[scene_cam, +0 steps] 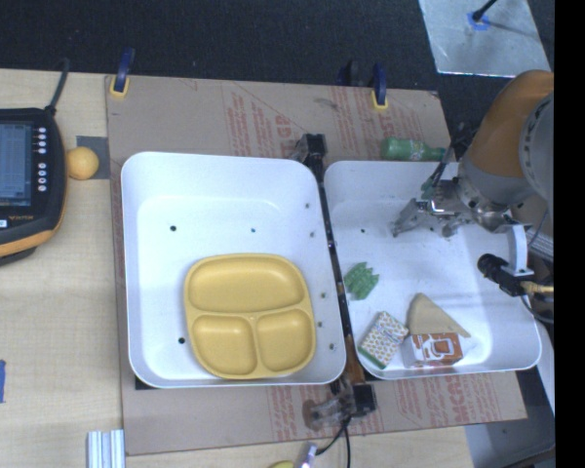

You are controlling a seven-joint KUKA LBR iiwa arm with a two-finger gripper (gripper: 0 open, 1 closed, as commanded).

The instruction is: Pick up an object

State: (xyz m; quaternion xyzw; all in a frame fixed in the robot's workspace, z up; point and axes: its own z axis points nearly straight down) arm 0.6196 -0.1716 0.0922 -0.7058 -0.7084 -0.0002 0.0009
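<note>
On the bench, two white bins sit side by side, with the arm (512, 144) reaching in over the right bin (370, 188).

The left bin (156, 188) is the largest thing in view and holds a yellow divided tray (249, 312) in its near half, lying flat. The right bin carries the small objects, all in its near part: a tan wedge-shaped piece (431, 315) touching an orange-and-white packet (436, 349) just below it, a green-patterned square packet (381, 339) just to their left, and a small green crumpled item (360, 281) near the divider. The gripper (409, 220) hangs over the far part of the right bin, well apart from these objects; its fingers look spread and grasp nothing.
</note>
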